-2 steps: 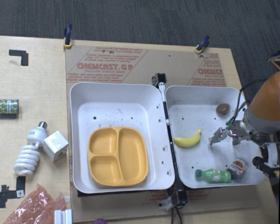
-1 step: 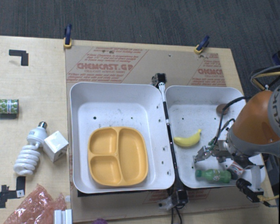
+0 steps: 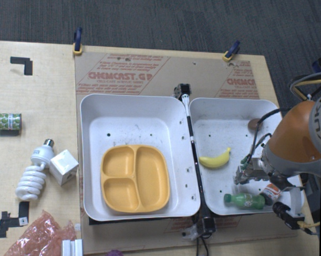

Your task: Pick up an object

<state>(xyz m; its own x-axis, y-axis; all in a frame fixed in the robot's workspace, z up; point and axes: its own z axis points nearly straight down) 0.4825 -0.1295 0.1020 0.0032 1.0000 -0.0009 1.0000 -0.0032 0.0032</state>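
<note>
While the arm reaches in over the right bin (image 3: 219, 114), the end effector (image 3: 245, 174) sits low inside that bin, just above the green bottle (image 3: 245, 201) lying on its side near the front wall; whether its jaws are parted or closed cannot be told. A banana (image 3: 215, 160) lies just left of it, apart. The left bin (image 3: 98, 117) holds a yellow divided plate (image 3: 135, 178). On the worktop (image 3: 35, 105), left: light bulb (image 3: 34, 171), white cube (image 3: 64, 166), small can (image 3: 9, 122).
</note>
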